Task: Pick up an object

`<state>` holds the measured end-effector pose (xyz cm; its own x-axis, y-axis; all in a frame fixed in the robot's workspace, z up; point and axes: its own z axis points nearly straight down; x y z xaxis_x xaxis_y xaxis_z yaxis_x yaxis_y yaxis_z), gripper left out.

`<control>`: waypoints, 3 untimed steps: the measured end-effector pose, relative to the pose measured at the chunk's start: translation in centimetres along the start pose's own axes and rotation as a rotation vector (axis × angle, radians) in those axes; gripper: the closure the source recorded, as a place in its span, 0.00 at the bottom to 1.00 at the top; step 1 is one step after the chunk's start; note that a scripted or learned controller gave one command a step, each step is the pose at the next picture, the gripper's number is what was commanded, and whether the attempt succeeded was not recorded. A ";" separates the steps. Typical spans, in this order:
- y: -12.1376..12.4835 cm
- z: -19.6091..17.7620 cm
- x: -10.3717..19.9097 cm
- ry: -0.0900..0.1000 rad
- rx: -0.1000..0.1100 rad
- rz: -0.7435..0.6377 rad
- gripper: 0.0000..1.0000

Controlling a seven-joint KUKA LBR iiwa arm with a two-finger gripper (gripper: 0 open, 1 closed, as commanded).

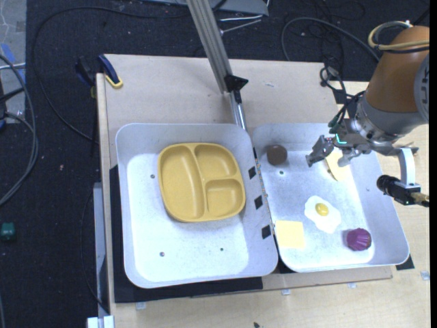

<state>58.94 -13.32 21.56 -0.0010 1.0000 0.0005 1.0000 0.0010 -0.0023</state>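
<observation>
A yellow divided plate (202, 182) lies in the left bin (136, 251). In the right bin (389, 248) sit a brown round piece (276, 155) near the top left, a yellow cheese square (290, 234), a toy fried egg (322, 212) and a purple object (358, 238). The tool (332, 153) hangs over a pale yellow piece (336, 170), its fingers spread; it seems to hold nothing, though the view is poor.

Both white bins (136, 251) look like matt, faintly speckled plastic. The yellow divided plate (202, 182) is smooth plastic with a dull sheen. The bench top (171, 91) has a pale, flat, wood-like finish. The slanted pole (208, 33) looks like brushed metal. The arm's orange band (404, 53) shines glossy.
</observation>
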 end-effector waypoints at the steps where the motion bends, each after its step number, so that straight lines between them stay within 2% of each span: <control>1: 0.1 -0.1 0.0 0.000 -0.002 0.000 0.00; 3: 0.4 9.2 -0.9 0.000 0.001 0.002 0.00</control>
<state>59.34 -14.22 12.32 0.0007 1.0000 0.0001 1.0000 -0.0007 -0.0036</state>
